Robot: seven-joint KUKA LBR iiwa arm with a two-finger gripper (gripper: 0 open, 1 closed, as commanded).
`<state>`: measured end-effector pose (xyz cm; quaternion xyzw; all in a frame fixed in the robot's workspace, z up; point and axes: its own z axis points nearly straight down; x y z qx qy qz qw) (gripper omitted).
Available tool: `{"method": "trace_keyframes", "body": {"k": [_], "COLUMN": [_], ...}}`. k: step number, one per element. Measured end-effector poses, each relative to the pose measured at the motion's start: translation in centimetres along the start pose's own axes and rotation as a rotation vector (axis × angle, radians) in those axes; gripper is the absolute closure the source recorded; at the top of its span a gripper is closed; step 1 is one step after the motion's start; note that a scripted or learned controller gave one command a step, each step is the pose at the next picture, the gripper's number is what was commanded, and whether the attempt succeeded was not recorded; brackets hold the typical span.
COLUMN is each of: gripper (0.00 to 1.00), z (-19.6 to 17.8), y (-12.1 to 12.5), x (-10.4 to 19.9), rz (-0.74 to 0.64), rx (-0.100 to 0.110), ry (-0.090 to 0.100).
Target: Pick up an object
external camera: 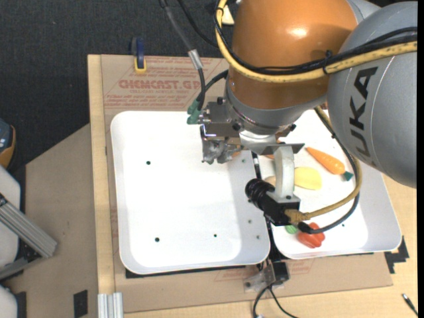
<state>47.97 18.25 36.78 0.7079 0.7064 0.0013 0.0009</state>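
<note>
Camera view: the gripper (215,152) hangs over the left bin (165,197). Its grip cannot be told. A carrot (326,159) lies in the right bin (371,224).

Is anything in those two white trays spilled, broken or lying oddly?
Nothing stands out. The carrot, a yellow piece and a red piece lie loose in the right tray, none visibly damaged. The left tray sits flat beside it.

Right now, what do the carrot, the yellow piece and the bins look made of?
Carrot: probably moulded plastic toy, smooth orange with a green tip. Yellow piece: likely plastic or foam, matte, even colour; unclear which. Bins: thin white plastic by the look, smooth with rounded, raised rims and a slight sheen.
</note>
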Motion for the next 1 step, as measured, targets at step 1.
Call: {"method": "trace_keyframes", "body": {"k": [1], "gripper": [1.00], "z": [0.00], "y": [-0.02], "x": [-2.85], "rz": [0.001], "rx": [0.005], "ry": [-0.001]}}
